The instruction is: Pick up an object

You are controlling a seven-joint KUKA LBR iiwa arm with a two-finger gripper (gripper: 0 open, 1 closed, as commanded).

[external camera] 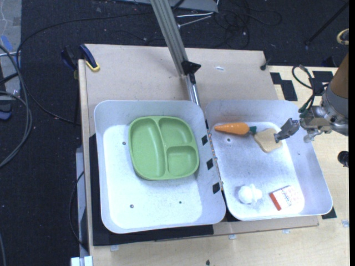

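The right bin (pixel 310 173) holds an orange carrot (pixel 232 128) at its far side, a tan flat piece (pixel 268 141) beside it, a white lumpy object (pixel 249 193) near the front and a red-and-white packet (pixel 286 197) at the front right. My gripper (pixel 289 129) hangs over the bin's far right part, just right of the tan piece, reaching in from the right. Its fingers look slightly parted, and I see nothing held between them.
The left bin (pixel 111 204) carries a green divided plate (pixel 164 147). A metal pole (pixel 169 26) slants down to the gap between the bins. Cables lie on the dark floor around the bench.
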